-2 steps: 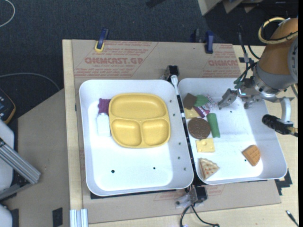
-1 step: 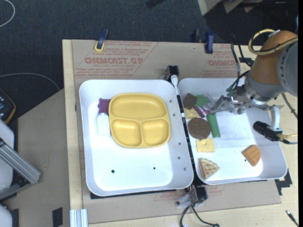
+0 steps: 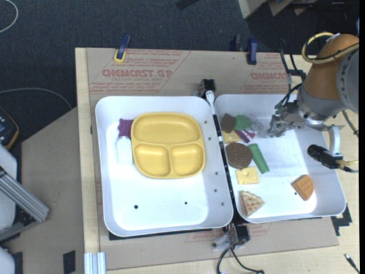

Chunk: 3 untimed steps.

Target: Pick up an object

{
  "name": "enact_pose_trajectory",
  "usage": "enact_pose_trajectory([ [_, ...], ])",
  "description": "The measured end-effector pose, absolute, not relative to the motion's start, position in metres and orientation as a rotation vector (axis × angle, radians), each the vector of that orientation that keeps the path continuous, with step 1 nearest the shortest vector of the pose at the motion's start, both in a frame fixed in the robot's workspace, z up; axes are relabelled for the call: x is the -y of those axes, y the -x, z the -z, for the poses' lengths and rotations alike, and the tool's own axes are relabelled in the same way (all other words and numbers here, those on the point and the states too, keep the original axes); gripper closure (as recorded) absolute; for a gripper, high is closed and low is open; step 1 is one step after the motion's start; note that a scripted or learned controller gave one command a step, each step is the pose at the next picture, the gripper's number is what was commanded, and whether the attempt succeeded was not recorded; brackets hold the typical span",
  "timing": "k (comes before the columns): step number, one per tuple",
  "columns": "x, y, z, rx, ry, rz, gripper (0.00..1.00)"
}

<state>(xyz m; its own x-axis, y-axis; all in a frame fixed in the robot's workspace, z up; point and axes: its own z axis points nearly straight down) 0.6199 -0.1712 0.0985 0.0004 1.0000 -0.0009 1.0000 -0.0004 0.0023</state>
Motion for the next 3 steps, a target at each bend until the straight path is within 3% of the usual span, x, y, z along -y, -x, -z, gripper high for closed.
enact_pose_trajectory([
  [3,0.17,-0.623,-0.228,-2.219,-2.215,-0.005,1.0],
])
